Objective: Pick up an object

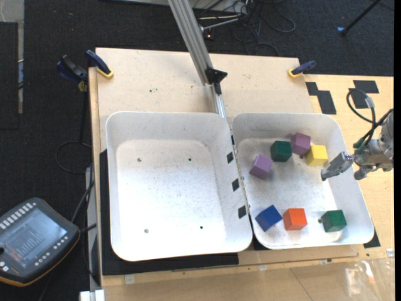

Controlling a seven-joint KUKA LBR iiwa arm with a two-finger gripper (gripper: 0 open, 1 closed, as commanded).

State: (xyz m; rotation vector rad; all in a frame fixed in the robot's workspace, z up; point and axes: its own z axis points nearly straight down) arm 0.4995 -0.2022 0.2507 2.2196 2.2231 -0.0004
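The right bin point(351, 196) holds several small cubes. A purple cube point(261, 166) lies near its left wall. Toward the back, a dark green cube point(281, 150), a second purple cube point(301, 143) and a yellow cube point(317, 155) sit close together. Along the front stand a blue cube point(269, 217), an orange cube point(295, 219) and a green cube point(334, 220). My gripper point(346, 169) hangs over the bin's right rim, just right of the yellow cube, open, with nothing between its fingers.
The left bin point(125, 168) adjoins the right one. A slanted metal pole point(191, 33) comes down to the bins' shared back edge. Clamps point(100, 64) point(302, 69) grip the board's back corners. A teach pendant point(31, 240) lies off the bench at front left.
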